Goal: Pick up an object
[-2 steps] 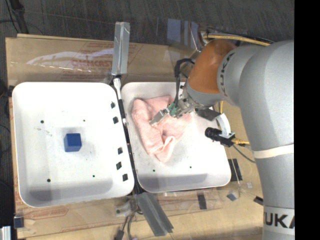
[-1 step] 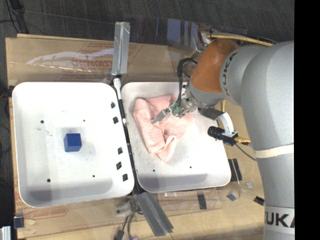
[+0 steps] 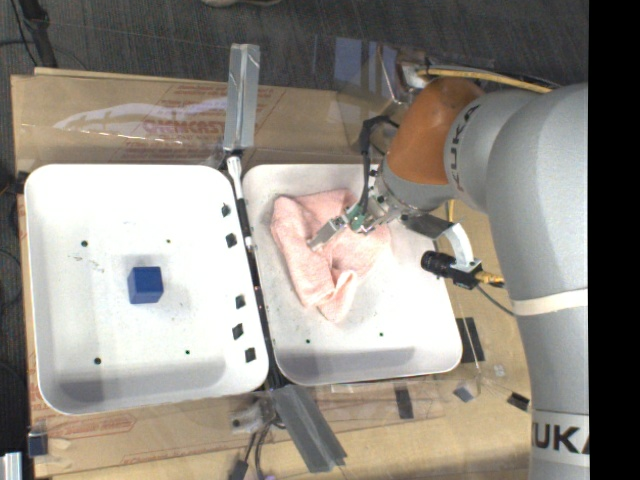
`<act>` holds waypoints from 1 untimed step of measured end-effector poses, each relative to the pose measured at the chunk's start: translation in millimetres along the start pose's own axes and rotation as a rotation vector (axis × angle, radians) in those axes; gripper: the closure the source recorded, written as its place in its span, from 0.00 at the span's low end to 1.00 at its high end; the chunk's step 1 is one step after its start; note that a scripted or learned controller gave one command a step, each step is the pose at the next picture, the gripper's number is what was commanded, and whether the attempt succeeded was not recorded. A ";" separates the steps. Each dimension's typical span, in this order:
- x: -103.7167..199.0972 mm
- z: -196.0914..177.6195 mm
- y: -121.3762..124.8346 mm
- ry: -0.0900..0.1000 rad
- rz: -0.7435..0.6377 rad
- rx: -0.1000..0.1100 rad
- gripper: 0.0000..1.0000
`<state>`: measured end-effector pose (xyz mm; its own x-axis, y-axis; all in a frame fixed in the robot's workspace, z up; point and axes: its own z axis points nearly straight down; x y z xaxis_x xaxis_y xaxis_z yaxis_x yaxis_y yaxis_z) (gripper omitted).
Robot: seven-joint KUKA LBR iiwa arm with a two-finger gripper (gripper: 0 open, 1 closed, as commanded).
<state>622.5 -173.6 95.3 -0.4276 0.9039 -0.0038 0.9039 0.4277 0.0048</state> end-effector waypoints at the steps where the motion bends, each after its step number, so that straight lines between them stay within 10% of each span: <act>1: 9.7 1.5 -36.6 0.004 -0.126 0.003 0.00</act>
